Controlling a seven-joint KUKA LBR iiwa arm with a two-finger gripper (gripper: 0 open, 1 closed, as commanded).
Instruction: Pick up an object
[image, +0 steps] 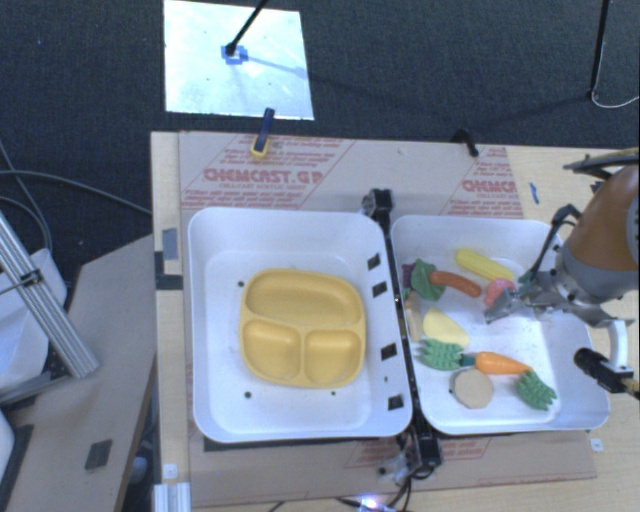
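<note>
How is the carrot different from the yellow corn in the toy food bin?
The carrot is orange with green leaves at one end; the corn is plain yellow. The carrot lies near the bin's front, by a round tan slice; the corn lies near the back wall. Both are long toy vegetables, lying flat in the right bin.

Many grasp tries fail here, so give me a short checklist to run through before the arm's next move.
1. Gripper is over the right bin: ok.
2. Something is held between the fingers: cannot tell.
3. Pink toy lies right by the gripper tip: ok.
4. Neighbours crowd it, the red sausage and yellow corn: not ok.
5. Yellow tray sits flat in the left bin: ok.
</note>
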